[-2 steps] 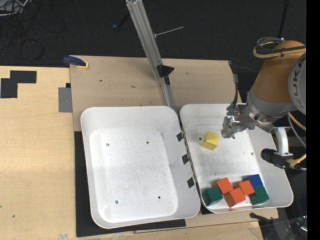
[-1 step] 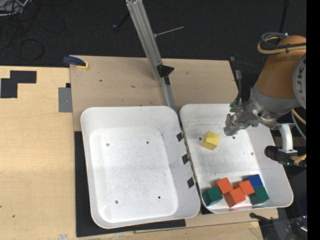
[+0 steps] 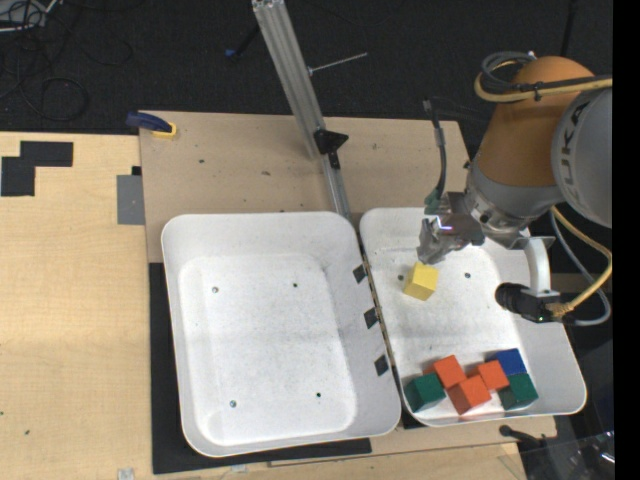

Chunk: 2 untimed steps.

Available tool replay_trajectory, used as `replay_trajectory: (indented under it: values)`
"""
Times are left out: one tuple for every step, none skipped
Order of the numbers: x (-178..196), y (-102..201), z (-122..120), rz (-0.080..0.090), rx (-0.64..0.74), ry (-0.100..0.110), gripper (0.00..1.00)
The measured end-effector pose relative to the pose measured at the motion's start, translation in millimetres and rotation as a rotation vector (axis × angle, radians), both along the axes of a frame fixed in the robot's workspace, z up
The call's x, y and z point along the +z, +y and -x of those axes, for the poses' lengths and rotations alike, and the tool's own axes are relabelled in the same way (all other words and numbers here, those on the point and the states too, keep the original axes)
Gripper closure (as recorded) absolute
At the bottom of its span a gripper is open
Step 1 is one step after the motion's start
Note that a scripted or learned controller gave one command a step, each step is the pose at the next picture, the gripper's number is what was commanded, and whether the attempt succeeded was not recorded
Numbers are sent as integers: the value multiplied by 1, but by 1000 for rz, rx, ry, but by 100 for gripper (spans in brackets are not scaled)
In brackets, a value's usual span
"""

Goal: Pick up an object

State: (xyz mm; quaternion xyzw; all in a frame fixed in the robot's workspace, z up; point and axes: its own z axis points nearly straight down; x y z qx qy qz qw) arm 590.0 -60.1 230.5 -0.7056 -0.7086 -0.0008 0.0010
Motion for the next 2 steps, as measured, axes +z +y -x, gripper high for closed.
replay_trajectory:
  values:
    - [8, 57, -8, 0, 1, 2, 100]
    - [-6, 112, -17, 1, 0, 2, 100]
